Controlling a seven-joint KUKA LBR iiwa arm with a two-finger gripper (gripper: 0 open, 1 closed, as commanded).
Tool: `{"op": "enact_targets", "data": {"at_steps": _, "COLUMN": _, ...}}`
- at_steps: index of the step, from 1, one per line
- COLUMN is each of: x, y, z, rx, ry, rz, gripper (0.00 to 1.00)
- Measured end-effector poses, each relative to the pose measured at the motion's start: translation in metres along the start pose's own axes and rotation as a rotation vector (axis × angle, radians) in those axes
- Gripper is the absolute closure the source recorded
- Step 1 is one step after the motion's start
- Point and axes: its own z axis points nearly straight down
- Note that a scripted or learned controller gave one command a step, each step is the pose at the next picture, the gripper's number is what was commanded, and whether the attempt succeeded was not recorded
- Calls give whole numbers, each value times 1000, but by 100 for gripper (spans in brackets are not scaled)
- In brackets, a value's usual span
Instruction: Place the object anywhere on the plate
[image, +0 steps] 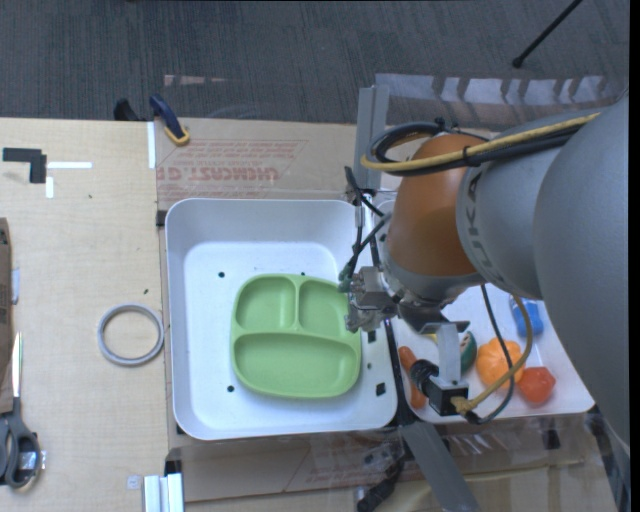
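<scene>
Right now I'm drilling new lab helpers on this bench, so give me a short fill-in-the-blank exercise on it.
1. The sectioned plate is ____ in colour.
2. The plate lies in the ____ bin.
3. The plate has ____ compartments.
4. A roll of tape lies on the bench, to the ____ of that bin.

Missing words: green; left; three; left

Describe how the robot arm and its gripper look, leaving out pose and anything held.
The arm is bulky, smooth grey with a rounded orange band above the wrist. A yellow hose and thin black cables loop over and along it. The gripper end is a small cluster of grey metal and black parts, with dark wiring beside it.
</scene>
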Motion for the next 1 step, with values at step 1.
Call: {"op": "enact_targets", "data": {"at_steps": 1, "x": -61, "y": 99, "z": -25, "rx": -1, "ry": -1, "rz": -1, "gripper": 100}}
